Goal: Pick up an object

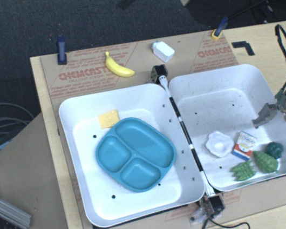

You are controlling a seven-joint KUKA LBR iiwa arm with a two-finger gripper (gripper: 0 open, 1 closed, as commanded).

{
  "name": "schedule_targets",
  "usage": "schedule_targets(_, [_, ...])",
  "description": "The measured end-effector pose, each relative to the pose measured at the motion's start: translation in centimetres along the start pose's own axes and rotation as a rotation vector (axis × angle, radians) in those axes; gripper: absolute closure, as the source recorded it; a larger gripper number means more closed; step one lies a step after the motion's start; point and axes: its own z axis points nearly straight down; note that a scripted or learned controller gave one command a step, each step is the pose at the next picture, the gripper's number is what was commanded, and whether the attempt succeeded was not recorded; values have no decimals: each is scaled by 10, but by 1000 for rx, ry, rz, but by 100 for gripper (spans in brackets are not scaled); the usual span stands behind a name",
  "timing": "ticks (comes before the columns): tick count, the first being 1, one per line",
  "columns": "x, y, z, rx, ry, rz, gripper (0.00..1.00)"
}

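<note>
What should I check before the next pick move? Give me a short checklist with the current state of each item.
1. Gripper over the right bin: ok.
2. Nothing held between the fingers: ok.
3. Targets in the right bin, white cup, small packet, green toys: ok.
4. Gripper directly above a target: not ok, it sits to their upper right.
5. Targets spaced for a clean grasp: cannot tell, they lie clustered.

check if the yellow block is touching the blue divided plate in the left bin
Touching, or at least overlapping: in the camera view the yellow block's lower right corner meets the rim of the blue divided plate with no white bin floor between them.
</note>
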Motion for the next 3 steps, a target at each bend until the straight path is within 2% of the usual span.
schedule_targets(1, [42,61,95,4,3,-2,0])
schedule_targets(2, [57,143,23,-4,-1,-2,0])
schedule_targets(3, [-8,89,10,1,-1,1,0])
